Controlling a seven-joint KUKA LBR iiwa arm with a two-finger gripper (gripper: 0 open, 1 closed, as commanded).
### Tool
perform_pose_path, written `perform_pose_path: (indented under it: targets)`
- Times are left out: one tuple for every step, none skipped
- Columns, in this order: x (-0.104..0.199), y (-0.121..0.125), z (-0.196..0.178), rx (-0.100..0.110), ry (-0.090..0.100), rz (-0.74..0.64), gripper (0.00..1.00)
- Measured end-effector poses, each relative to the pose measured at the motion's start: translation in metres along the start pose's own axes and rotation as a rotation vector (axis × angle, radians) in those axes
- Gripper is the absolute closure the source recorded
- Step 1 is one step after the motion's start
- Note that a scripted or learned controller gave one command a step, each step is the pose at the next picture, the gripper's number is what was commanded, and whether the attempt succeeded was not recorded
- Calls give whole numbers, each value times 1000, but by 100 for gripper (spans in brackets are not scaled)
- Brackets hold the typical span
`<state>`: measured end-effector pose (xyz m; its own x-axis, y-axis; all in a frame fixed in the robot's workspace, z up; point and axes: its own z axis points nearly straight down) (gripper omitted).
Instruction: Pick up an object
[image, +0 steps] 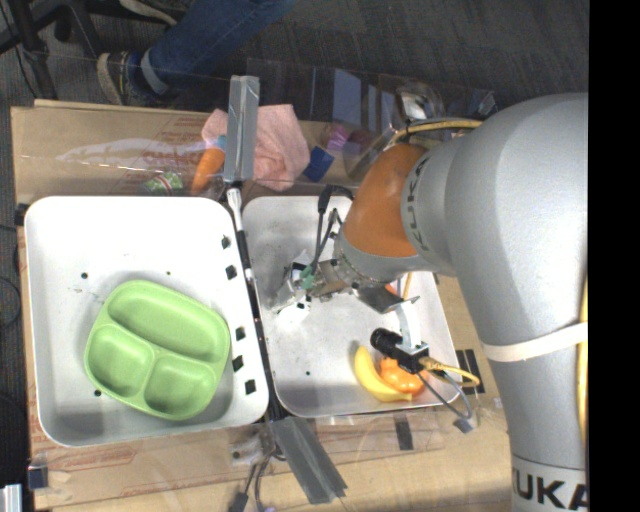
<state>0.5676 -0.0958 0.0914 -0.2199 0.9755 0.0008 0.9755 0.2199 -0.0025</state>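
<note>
My gripper (303, 281) hangs low over the left middle of the right bin (300, 385), beneath the orange wrist band. Small dark and green parts show at its tip, and I see nothing held there. A yellow banana (368, 374) lies near the bin's front right, with an orange piece of toy food (402, 379) against its right side. Both are well to the right of and nearer than the gripper. In the left bin (60, 250) sits a green divided plate (158, 347).
The big grey arm covers the right side of the right bin. Behind the bins on the cardboard lie a pink cloth (272, 140), an orange item (207, 167) and a blue item (319, 163). A metal bar (241, 115) stands at the divider's far end.
</note>
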Motion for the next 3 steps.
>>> perform_pose_path:
  targets:
    - [-42,-98,-1,-2,0,-8,0]
    - [-42,-96,-10,-3,-1,-15,100]
    - [24,-71,-148,-4,-1,-4,100]
